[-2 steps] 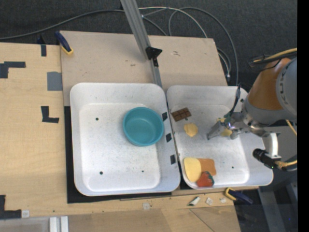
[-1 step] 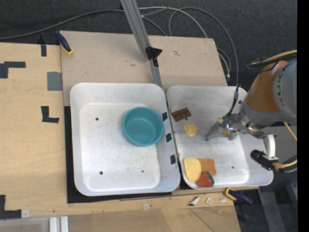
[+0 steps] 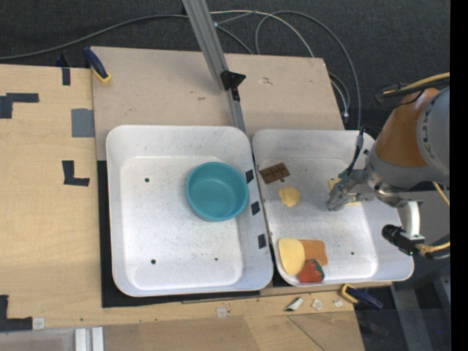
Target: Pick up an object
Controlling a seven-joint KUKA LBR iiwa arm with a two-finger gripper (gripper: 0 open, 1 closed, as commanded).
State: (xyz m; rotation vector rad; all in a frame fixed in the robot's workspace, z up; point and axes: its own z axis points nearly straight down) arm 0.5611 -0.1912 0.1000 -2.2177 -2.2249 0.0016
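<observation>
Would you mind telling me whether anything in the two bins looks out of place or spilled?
Nothing stands out. The blue bowl sits upright in the left bin; the small food pieces lie apart in the right bin, none spilled outside, with the gripper low beside them.

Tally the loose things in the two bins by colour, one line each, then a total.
Teal: 1, the bowl in the left bin.
Brown: 1, the flat block in the right bin.
Yellow: 2, the small lump and the larger piece.
Orange: 1, the piece.
Red: 1, the piece.
Total: 6.
</observation>
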